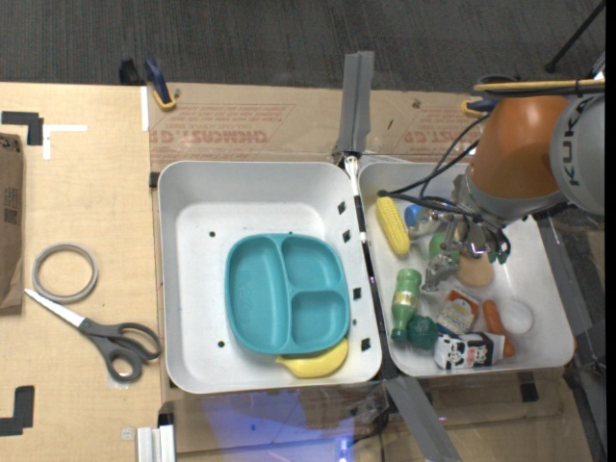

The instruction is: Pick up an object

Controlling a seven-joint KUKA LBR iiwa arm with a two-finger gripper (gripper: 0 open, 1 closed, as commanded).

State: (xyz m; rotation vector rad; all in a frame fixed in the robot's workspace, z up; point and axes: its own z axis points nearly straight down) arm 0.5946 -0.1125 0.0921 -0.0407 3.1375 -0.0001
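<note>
As I scan from the left, scissors (106,335) and a tape roll (64,271) lie on the tabletop (87,181); the left bin (183,210) holds a teal divided plate (287,293) over a banana (315,362). In the right bin (539,345), the hand (445,258) hangs between a corn cob (392,224) and a green bottle (405,296); its grip I cannot tell.

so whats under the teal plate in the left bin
A yellow banana pokes out from under the near edge of the teal divided plate. Its curved lower side shows; the rest is covered, as is the left bin floor beneath the plate.
</note>
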